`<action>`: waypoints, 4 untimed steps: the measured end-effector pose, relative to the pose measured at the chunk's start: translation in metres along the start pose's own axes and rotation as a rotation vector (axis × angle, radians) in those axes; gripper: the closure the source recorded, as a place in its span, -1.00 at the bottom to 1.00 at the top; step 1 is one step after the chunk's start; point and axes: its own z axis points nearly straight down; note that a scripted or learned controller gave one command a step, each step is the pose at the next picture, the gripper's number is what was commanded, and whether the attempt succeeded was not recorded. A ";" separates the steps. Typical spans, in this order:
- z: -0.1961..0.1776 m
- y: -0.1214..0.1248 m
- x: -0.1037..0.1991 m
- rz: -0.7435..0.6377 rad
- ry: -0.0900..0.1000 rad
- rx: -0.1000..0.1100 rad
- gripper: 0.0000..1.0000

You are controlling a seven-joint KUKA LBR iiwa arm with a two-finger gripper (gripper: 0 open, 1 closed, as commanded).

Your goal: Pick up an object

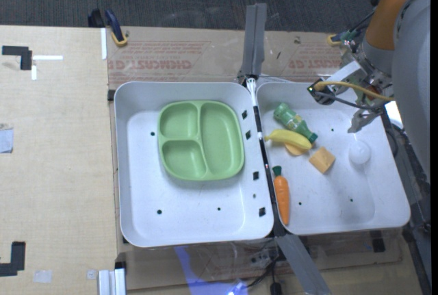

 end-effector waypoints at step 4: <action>0.074 0.039 -0.049 -0.154 0.002 0.001 -1.00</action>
